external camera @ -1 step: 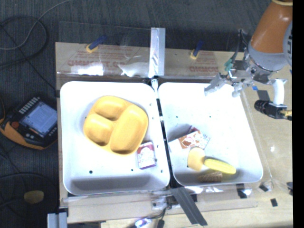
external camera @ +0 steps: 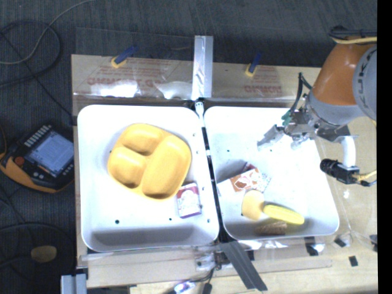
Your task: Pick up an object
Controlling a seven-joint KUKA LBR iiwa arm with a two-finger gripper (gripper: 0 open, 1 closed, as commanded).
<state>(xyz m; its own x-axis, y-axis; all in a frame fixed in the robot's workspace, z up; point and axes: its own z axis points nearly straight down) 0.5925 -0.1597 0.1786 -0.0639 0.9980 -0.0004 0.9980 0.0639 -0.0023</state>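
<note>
Gripper (external camera: 274,136) hovers over right white bin (external camera: 318,164), fingers spread, nothing held; suggest descending squarely over yellow banana-shaped plastic toy (external camera: 283,214) before closing.

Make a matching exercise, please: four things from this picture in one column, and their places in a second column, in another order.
Things:
1. large yellow object
2. small pink-and-white packet
3. brown-and-white packet
4. gripper

Places:
A. right bin, lower middle, just above the small yellow object
B. over the upper right part of the right bin
C. middle of the left bin
D. left bin, lower right, beside the divider

Pairs: 1-C, 2-D, 3-A, 4-B
</note>
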